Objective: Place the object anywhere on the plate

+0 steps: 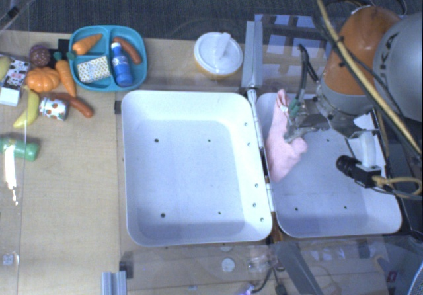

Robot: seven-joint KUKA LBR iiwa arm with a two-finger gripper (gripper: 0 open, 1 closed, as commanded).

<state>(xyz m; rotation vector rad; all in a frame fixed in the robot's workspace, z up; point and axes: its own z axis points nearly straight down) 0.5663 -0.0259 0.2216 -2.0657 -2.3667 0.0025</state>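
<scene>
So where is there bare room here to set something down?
The left bin floor is bare wall to wall. In the right bin, only the near half is free; the pink cloth and gripper crowd its far-left corner. The bench's left edge is cluttered with toy food around the blue plate.

You see two bins side by side on the table (73,221); a cloth (284,148) lies in the right bin (344,214), against its left wall.

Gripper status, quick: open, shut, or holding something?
Gripper: low over the pink cloth in the right bin; cannot tell whether it is open, shut or gripping.
</scene>
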